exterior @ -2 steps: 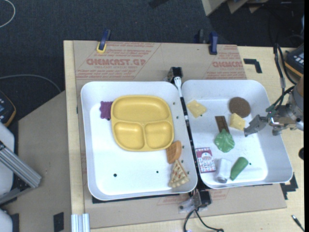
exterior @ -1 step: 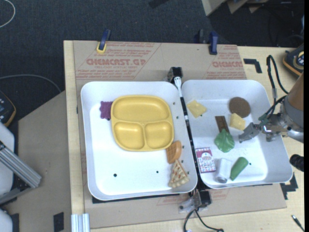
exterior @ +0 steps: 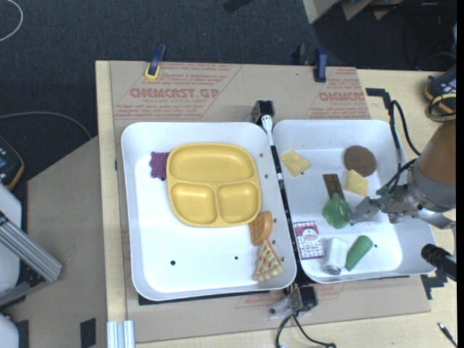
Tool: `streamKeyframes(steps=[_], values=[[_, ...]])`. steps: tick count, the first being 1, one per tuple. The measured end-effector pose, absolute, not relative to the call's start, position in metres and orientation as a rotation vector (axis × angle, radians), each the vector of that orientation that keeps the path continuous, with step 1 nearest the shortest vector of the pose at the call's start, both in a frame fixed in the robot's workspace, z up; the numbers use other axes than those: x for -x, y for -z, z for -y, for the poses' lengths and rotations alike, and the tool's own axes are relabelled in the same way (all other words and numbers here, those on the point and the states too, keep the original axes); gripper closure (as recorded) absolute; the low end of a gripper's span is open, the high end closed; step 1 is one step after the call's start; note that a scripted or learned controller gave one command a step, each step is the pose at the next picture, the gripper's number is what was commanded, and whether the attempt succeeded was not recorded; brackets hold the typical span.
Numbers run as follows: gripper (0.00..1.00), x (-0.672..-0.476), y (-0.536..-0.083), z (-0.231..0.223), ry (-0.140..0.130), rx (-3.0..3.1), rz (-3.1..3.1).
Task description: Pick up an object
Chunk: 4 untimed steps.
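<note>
My gripper (exterior: 365,209) hangs low over the right bin (exterior: 319,132), reaching in from the right. Its tip is just right of a crumpled green object (exterior: 336,212), close to it or touching; nothing visibly sits in its grasp. Around it lie a brown bar (exterior: 332,185), a yellow block (exterior: 356,183), a brown round disc (exterior: 359,159), a pale yellow wedge (exterior: 295,162), a green pepper-like piece (exterior: 359,252), a white cylinder (exterior: 336,254) and a red-and-white packet (exterior: 309,239).
The left bin (exterior: 145,252) holds a yellow divided tray (exterior: 214,183), a purple piece (exterior: 158,164), an orange-brown pastry (exterior: 261,228) and a waffle wedge (exterior: 268,261). A black cable (exterior: 395,125) runs along the right bin's far right wall. Clamps sit at the board's back edge.
</note>
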<state>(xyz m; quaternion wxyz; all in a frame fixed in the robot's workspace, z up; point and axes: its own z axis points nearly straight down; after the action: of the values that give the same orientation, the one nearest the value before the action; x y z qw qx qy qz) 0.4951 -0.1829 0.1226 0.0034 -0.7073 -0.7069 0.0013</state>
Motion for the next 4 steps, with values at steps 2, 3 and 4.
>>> streamKeyframes(steps=[2, 3, 4], values=[[1.00, -0.495, -0.095, 0.183, 0.001, 2.224, 2.219], [1.00, -0.504, -0.156, 0.184, 0.004, 2.224, 2.228], [1.00, -0.496, -0.213, 0.183, 0.005, 2.226, 2.228]])
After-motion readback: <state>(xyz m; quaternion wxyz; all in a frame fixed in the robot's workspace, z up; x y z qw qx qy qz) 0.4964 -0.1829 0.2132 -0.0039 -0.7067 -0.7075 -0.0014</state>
